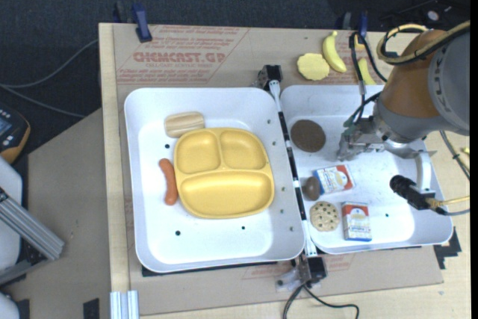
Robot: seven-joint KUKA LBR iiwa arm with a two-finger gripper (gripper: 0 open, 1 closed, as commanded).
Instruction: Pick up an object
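I can't tell my tool's [357, 140] state; the flat brown disc [307, 135] beside it looks light, stiff, so I'd pinch its rim.

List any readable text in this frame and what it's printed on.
"CHEMCAST GP" in large red letters, on the brown protective sheet covering the bench behind the left bin.
Smaller red lines above and below it: too blurred to read.
Small carton in the right bin: print too small to read.
Red and blue packet: print too small to read.
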